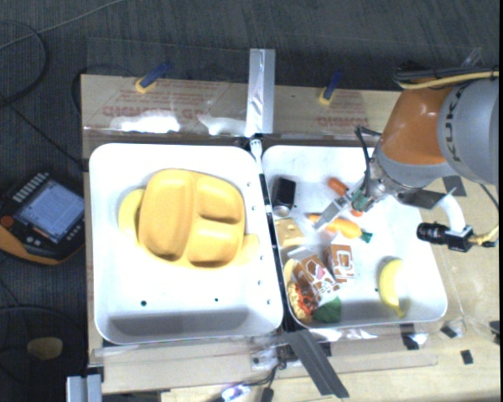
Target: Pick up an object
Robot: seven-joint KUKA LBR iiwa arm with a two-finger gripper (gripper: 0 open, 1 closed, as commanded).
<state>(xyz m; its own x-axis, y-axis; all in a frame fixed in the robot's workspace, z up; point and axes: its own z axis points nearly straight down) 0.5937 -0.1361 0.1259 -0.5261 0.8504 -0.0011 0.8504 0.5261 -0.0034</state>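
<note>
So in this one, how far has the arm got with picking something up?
Done: the arm has reached into the right bin, with its hand low among the small items near the orange piece. In hand: nothing can be seen between its tips, and the grip itself is too small to read. Left: closing on an item and lifting it. The banana and the black block lie untouched, as does the yellow tray in the left bin.

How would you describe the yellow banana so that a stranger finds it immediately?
Look in the right bin. The banana lies near its front right corner, apart from the cluttered packets. It is the plain yellow curved thing lying alone on bare white floor.
</note>
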